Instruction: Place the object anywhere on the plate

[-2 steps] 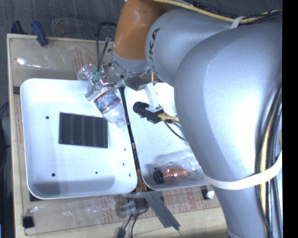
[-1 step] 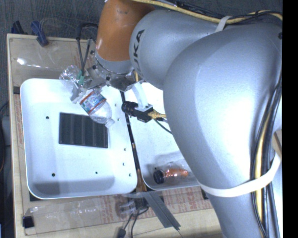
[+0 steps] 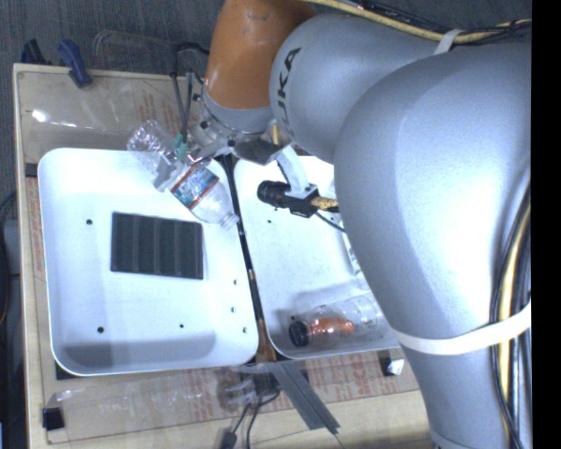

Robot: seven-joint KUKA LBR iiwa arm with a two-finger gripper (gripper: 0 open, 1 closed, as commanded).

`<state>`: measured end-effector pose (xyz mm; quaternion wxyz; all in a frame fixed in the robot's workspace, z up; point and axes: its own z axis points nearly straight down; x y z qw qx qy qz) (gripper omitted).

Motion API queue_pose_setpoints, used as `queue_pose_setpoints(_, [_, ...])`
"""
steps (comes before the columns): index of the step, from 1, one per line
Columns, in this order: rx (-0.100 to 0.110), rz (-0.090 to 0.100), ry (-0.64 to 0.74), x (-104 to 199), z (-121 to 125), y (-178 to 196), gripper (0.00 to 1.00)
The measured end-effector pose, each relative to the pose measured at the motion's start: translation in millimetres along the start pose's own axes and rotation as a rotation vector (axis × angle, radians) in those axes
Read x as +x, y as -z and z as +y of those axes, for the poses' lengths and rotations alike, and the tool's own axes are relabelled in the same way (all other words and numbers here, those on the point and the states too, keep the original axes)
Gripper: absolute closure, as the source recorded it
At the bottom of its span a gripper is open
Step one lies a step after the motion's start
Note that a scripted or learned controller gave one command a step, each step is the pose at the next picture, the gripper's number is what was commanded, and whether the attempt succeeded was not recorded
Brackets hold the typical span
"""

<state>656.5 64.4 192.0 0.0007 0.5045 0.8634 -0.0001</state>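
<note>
clamped on a clear plastic bottle [image 3: 182,171] — gripper [image 3: 189,151] pinching it around the middle, just above the blue-and-red label, so both ends stick out free. hangs tilted, base up toward the far left, cap end down toward the divider between the two white bins [image 3: 65,241]. held over the far right corner of the left bin, near but not yet above the dark ribbed plate [image 3: 157,245] lying flat in that bin's middle — apparently lifted clear of the floor to be carried across. judged as mid-transfer: grasp made, release still to come. mid-body grip on a light, crinkly bottle likely to let it swing or slip, so a low drop over the plate seems wise. in the right bin, another bottle with an orange tint [image 3: 329,326] lies on its side.
</note>
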Motion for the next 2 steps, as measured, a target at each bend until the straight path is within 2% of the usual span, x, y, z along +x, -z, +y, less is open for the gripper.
queue_pose_setpoints(1, [0.004, 0.003, 0.203, 51.8, -4.1, 8.9, 1.00])
queue_pose_setpoints(2, [0.004, 0.003, 0.383, 43.1, -4.5, -28.4, 1.00])
